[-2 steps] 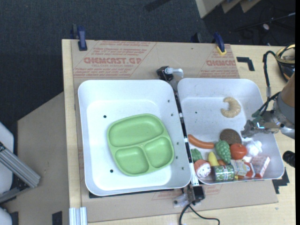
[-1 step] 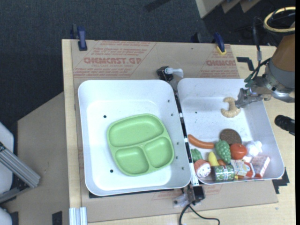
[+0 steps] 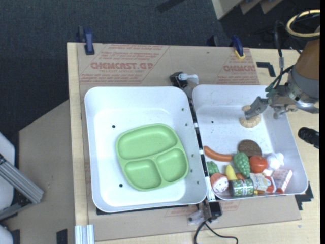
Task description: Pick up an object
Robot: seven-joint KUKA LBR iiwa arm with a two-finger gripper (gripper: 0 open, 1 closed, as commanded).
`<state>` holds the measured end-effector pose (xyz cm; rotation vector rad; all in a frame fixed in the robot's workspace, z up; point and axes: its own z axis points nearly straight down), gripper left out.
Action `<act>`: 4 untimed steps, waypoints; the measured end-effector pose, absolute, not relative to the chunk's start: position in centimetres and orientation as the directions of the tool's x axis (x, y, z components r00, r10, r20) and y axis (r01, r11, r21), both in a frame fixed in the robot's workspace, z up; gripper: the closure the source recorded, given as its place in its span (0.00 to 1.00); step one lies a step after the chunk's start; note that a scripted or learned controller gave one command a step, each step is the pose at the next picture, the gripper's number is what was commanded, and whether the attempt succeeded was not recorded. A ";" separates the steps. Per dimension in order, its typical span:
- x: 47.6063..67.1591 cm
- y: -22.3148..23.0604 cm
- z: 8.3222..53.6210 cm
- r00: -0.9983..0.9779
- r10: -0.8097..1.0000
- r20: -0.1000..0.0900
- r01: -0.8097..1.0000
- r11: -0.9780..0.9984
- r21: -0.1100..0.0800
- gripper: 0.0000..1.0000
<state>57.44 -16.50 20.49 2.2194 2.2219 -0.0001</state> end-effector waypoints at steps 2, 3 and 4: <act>51.0 -14.2 8.4 0.000 1.000 0.003 1.000 0.000 -0.004 0.00; 59.3 -20.9 10.3 0.000 1.000 -0.007 1.000 0.001 0.010 0.00; 48.7 -21.8 8.7 0.007 1.000 0.002 1.000 -0.007 0.003 0.00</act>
